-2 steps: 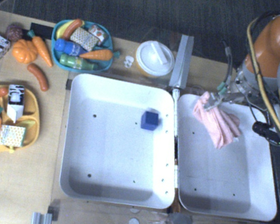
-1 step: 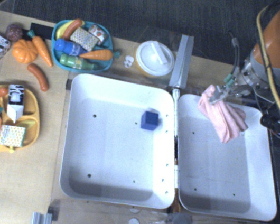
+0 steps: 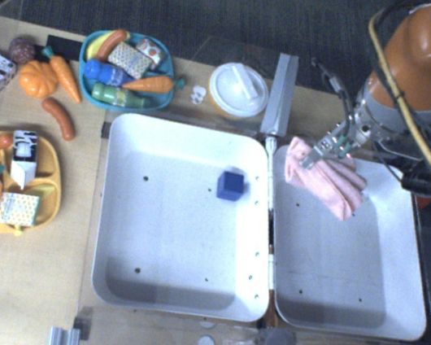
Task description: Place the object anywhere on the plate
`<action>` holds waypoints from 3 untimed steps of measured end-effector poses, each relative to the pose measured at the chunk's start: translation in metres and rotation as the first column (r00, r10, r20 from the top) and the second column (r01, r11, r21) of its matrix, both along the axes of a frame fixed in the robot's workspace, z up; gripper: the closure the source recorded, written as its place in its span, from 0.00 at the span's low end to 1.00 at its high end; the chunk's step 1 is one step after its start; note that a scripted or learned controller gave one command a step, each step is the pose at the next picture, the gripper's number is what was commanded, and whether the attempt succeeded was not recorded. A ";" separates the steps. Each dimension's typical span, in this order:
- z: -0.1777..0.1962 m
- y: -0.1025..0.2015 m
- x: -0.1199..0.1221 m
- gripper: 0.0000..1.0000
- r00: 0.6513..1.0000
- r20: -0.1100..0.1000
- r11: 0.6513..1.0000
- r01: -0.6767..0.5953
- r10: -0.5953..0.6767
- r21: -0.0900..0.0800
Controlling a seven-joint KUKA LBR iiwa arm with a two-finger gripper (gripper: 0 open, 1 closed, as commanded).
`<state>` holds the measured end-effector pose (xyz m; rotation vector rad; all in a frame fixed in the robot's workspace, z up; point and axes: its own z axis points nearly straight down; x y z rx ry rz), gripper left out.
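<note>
A crumpled pink cloth (image 3: 327, 181) lay in the right bin's (image 3: 355, 316) far-left corner; the gripper (image 3: 318, 154) apparently pinched its top edge.

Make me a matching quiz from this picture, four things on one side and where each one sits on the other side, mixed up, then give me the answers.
Things:
1. blue cube
2. pink cloth
3. white lid
4. orange toy pumpkin

Places:
A. on the bench left of the blue bowl of toy food
B. in the left bin, near its upper right corner
C. on the bench just above the left bin
D. in the right bin, at its upper left, under the gripper

Pairs: 1-B, 2-D, 3-C, 4-A
</note>
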<state>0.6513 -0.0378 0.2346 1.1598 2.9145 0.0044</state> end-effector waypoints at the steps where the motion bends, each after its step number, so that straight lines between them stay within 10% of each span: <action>1: -0.009 0.048 -0.013 1.00 0.920 -0.001 0.920 -0.393 0.393 -0.001; 2: -0.018 0.091 -0.033 1.00 0.727 -0.001 0.727 -0.686 0.686 -0.002; 3: -0.012 0.136 -0.058 1.00 0.725 0.000 0.725 -0.689 0.689 -0.002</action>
